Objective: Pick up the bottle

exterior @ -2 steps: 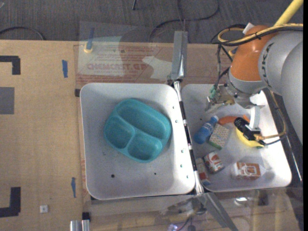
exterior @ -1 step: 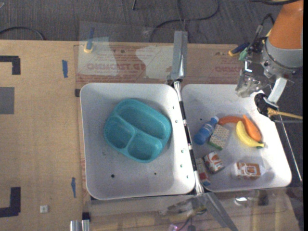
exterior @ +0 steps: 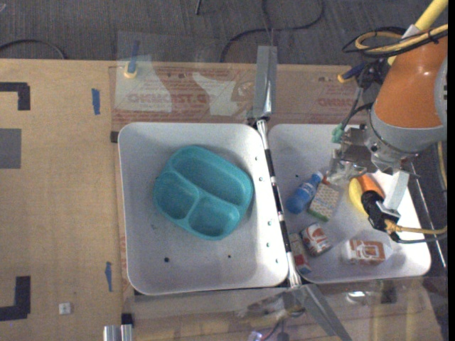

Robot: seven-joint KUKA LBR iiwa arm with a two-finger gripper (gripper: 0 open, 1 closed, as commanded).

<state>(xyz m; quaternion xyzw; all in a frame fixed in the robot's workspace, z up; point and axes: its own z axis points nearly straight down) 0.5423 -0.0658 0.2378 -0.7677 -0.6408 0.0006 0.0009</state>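
Blue bottle [exterior: 303, 193] lying tilted in right bin [exterior: 405, 265], near its 9 o'clock wall | gripper [exterior: 343, 168] at bottle's 2 o'clock, apparently apart | grip state: cannot tell

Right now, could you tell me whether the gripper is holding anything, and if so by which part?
It cannot be told. The gripper sits low in the right bin, just right of the blue bottle, and the arm hides its tip.

We note bottle [exterior: 303, 193]: smooth blue plastic. Divided tray [exterior: 204, 191]: matt teal plastic. Bins [exterior: 142, 261]: smooth white plastic. Bench [exterior: 57, 212]: matt cardboard-brown surface.
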